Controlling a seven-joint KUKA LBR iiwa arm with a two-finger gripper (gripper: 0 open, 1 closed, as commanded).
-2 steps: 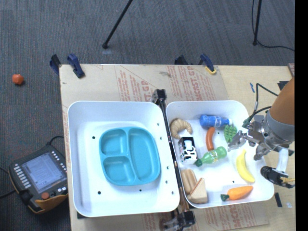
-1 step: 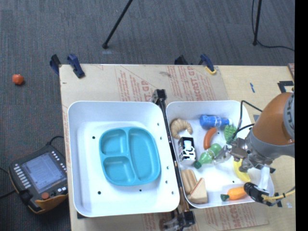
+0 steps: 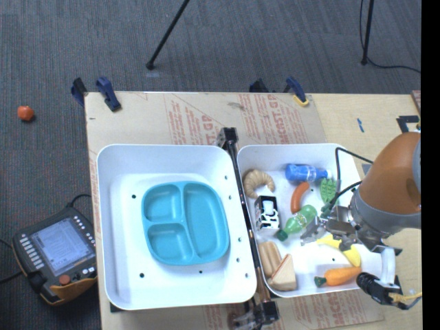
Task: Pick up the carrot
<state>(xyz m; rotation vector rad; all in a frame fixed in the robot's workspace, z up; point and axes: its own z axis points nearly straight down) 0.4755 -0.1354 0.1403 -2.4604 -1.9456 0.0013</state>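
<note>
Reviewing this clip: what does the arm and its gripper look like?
The arm enters from the right of the camera view: a rounded orange band sits above a grey wrist section. Below it the gripper is dark metal with silvery parts. A thin black cable loops off the arm over the right bin.

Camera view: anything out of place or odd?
Yes: a small orange ball lies on the carpet left of the bench, away from both bins. The carrot lies flat in the right bin, nothing spilled.
</note>
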